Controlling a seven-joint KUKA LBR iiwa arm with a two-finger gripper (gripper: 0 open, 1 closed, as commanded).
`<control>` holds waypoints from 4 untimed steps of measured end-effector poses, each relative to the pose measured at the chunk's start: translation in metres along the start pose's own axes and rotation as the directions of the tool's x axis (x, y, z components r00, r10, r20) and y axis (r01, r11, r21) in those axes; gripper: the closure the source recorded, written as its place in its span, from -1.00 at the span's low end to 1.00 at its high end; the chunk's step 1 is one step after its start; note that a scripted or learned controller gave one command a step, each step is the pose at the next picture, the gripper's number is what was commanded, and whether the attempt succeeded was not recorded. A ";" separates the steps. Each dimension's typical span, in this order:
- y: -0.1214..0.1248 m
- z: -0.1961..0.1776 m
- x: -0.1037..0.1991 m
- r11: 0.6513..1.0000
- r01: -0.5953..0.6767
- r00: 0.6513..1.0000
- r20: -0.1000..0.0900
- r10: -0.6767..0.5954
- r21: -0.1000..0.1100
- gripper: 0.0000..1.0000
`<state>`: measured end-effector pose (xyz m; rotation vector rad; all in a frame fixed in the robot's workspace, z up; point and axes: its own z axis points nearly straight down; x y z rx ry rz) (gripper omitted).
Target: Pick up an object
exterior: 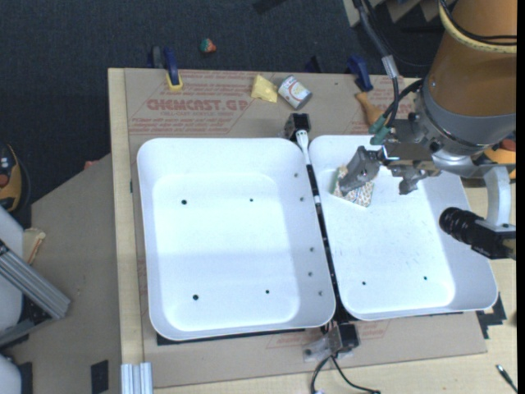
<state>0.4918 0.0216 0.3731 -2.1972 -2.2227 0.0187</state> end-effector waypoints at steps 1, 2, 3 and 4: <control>0.003 -0.019 -0.007 1.000 -0.012 1.000 0.003 0.012 -0.024 1.00; -0.016 -0.171 0.005 0.999 -0.009 1.000 0.001 0.009 -0.041 1.00; -0.015 -0.173 0.006 1.000 -0.010 1.000 0.003 0.010 -0.025 1.00; -0.015 -0.183 0.006 1.000 -0.010 1.000 0.003 0.010 -0.029 1.00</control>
